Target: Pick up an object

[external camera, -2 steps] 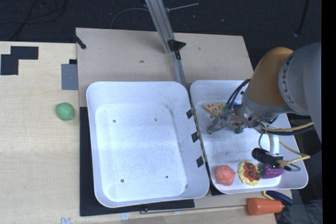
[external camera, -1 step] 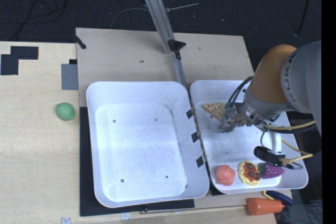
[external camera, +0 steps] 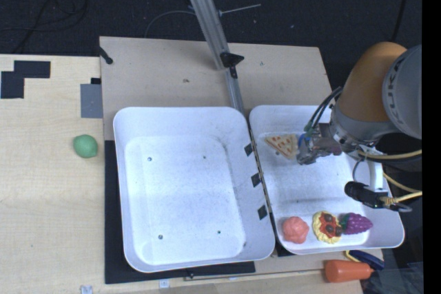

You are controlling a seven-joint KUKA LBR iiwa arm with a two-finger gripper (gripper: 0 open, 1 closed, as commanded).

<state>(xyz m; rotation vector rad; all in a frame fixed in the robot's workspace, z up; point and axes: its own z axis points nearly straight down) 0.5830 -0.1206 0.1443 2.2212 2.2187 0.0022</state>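
Observation:
My gripper (external camera: pixel 305 153) hangs low over the upper part of the right bin (external camera: pixel 324 196), just right of a tan waffle-like wedge (external camera: pixel 281 144) that lies on the bin floor. The wedge's right end sits at the fingertips, but I cannot tell whether it is between them. Along the bin's near edge lie a pink-red lumpy ball (external camera: pixel 295 229), a yellow toy with red and dark spots (external camera: pixel 326 226) and a purple grape bunch (external camera: pixel 355 222).
The left bin (external camera: pixel 182 189) sits beside the right one, joined by black clips. A green ball (external camera: pixel 85 146) rests on the wooden bench at left. An orange carrot-like toy (external camera: pixel 346 270) lies outside the right bin's front edge. A metal rail (external camera: pixel 210 17) slants up behind.

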